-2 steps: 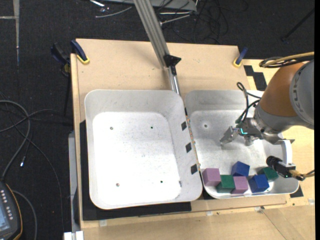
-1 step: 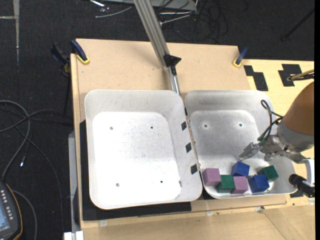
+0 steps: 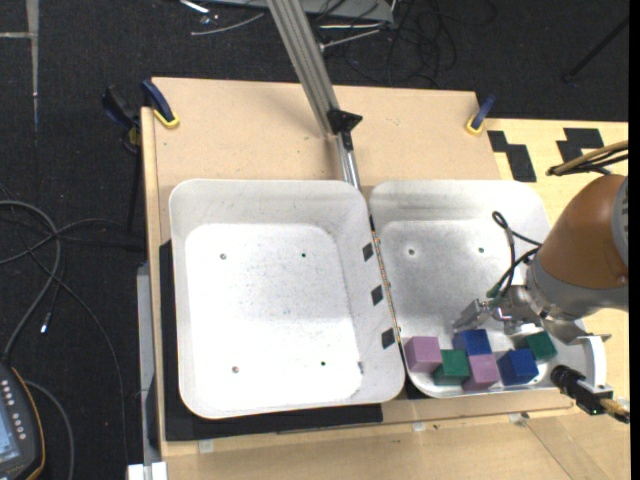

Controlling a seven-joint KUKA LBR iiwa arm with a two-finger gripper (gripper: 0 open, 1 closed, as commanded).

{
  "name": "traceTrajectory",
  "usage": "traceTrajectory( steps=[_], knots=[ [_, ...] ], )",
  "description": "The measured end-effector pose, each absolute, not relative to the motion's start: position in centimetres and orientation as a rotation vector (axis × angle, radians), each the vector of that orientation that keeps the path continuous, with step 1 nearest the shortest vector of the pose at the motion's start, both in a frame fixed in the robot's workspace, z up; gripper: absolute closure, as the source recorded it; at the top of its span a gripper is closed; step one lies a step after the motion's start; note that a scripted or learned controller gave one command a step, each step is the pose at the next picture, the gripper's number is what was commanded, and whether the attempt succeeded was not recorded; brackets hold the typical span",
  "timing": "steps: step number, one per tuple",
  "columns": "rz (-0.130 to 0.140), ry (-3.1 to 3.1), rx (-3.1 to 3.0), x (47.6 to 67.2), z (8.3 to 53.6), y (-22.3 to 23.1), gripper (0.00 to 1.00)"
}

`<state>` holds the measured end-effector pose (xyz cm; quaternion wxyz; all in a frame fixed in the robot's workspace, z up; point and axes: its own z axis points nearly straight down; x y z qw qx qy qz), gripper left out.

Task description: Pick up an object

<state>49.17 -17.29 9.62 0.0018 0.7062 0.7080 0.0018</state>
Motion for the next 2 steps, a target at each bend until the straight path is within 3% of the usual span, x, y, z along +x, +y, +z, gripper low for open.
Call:
traceTrajectory(
  steps=[1,2],
  knots=[
    [0.003,2.227,2.214,49.0,9.6,-12.5,0.00],
    [0.016,2.210,2.207,49.6,10.8,-12.7,1.00]
  ],
)
